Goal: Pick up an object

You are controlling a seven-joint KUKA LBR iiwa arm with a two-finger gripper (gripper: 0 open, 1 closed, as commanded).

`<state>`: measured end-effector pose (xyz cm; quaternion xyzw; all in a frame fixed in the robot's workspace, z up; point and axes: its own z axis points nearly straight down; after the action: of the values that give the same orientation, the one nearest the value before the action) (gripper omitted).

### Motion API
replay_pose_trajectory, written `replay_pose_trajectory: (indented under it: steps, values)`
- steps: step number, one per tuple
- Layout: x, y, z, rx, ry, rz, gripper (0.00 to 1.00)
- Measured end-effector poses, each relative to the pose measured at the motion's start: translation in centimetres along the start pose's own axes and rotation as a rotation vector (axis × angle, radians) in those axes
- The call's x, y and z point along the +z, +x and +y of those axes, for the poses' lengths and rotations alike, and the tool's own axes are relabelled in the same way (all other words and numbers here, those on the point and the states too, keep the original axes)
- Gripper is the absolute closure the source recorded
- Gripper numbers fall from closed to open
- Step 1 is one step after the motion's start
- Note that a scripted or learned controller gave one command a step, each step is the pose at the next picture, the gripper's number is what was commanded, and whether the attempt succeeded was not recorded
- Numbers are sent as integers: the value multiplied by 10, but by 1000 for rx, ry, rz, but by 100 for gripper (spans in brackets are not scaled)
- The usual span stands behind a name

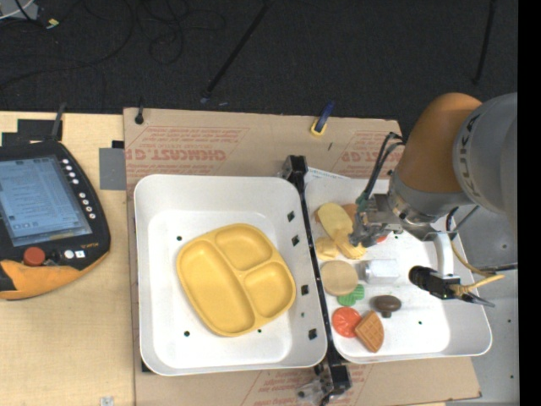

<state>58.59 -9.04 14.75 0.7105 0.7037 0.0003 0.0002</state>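
Note:
The right bin point(456, 332) holds several small toy foods: a pale yellow piece point(336, 219) at the back left, a tan round disc point(339, 277), a green piece point(352, 295), a red round one point(345, 320), an orange waffle-like wedge point(370, 331), a brown oval point(387, 304) and a white block point(384, 270). My gripper point(365, 229) reaches down into this bin just right of the pale yellow piece, above a yellow bit point(347, 249). The arm's wrist hides its fingertips.
The left bin point(161, 201) carries a yellow divided tray point(234, 277). A black divider clamp point(296, 172) sits between the bins. A teach pendant point(46, 214) lies on the bench at far left. A black cable plug point(433, 282) hangs over the right bin.

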Motion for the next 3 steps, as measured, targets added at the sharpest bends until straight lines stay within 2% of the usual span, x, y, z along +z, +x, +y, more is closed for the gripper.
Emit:
replay_pose_trajectory:
  steps: [2,3]
  values:
    - [-82,5,2,-10,-1,0,100]
    - [-90,47,-31,-12,5,3,100]
